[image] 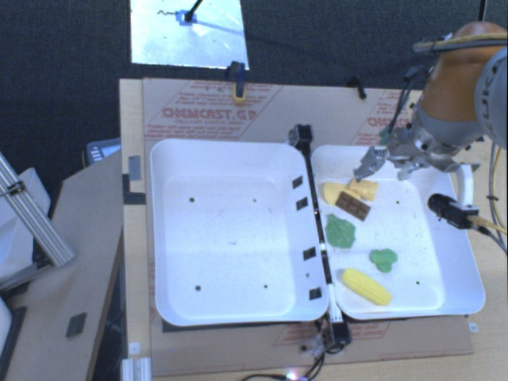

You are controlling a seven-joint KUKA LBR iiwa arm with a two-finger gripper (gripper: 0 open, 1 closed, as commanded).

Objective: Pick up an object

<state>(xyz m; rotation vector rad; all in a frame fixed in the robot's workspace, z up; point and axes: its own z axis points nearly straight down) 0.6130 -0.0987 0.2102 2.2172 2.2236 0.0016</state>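
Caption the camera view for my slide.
KUKA arm's pincer hovers over the right bin by a cheese wedge, chocolate bar, corn cob and two green pieces.

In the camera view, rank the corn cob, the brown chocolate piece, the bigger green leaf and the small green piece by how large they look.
1. Corn cob, largest.
2. Bigger green leaf; close to the corn, so that order is unsure.
3. Brown chocolate piece.
4. Small green piece; near the chocolate's size.

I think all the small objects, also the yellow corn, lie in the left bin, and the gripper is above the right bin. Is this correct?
Not quite. The camera view shows the yellow corn and the other small objects in the right bin, not the left bin. The gripper is indeed above the right bin, near its far edge.
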